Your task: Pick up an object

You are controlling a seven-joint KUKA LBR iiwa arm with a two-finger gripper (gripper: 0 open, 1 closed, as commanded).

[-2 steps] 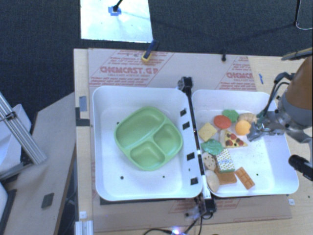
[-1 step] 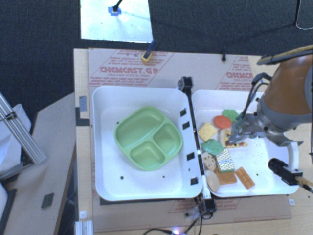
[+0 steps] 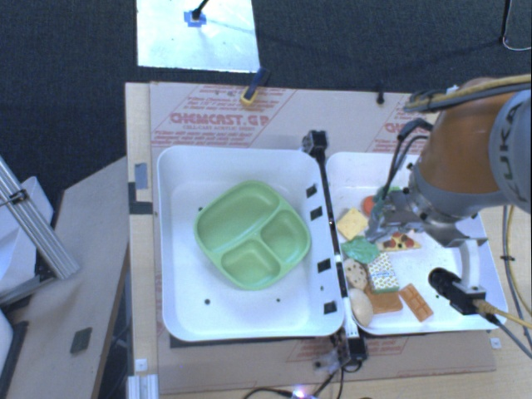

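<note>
Down in the right bin (image 3: 482, 223), the gripper (image 3: 384, 223) hangs over small toy foods; whether it is open or closed I cannot tell; a yellow cheese piece (image 3: 352, 223) lies at its nine o'clock; a green divided plate (image 3: 252, 235) sits in the left bin (image 3: 183, 298).

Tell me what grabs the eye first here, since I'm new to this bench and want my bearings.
A pale green divided plate lies tilted in the middle of the left bin. In the right bin, a cluster of small toy foods crowds the near left corner, and the grey and orange arm reaches in from the right, its claw low over the pile.
</note>
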